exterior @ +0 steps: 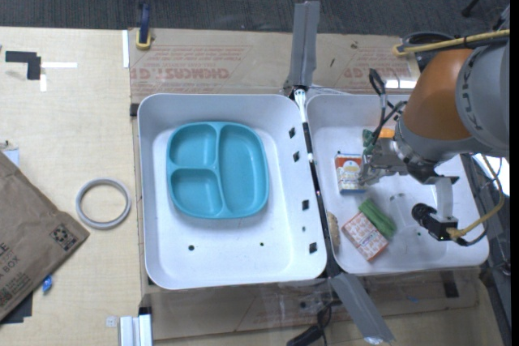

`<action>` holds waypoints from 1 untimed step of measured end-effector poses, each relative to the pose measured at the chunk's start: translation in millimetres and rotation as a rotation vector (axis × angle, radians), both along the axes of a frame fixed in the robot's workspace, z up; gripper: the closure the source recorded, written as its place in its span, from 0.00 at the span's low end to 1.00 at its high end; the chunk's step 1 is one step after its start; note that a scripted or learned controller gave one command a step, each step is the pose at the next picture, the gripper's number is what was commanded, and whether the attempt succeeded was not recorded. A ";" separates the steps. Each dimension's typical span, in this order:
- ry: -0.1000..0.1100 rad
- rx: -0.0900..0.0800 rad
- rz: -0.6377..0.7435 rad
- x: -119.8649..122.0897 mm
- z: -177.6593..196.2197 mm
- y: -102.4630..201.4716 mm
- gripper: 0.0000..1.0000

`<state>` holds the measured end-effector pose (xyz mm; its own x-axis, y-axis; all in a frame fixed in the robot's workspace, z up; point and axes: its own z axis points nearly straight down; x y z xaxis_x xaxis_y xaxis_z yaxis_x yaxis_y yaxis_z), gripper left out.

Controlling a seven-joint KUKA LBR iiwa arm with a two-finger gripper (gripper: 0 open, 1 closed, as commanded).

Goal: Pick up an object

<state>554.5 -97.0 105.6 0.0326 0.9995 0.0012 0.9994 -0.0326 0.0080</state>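
Right white bin point(454, 251): small orange-and-white carton point(349, 173) beside gripper point(371, 171); finger state seemingly unreadable.

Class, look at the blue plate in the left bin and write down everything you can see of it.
The plate is light blue-green, looks like smooth plastic, and is a rounded rectangle with three compartments: one long one on the right, two smaller ones stacked on the left, parted by raised ridges. It lies flat, right side up, slightly turned, on the floor of the left bin, towards the upper middle. All compartments hold nothing. Only the bin floor touches it.
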 end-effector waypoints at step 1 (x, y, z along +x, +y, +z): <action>0.000 0.000 0.001 0.0 0.0 0.1 0.00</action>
<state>554.4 -97.0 105.6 0.0320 0.9995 0.0013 0.9995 -0.0320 0.0077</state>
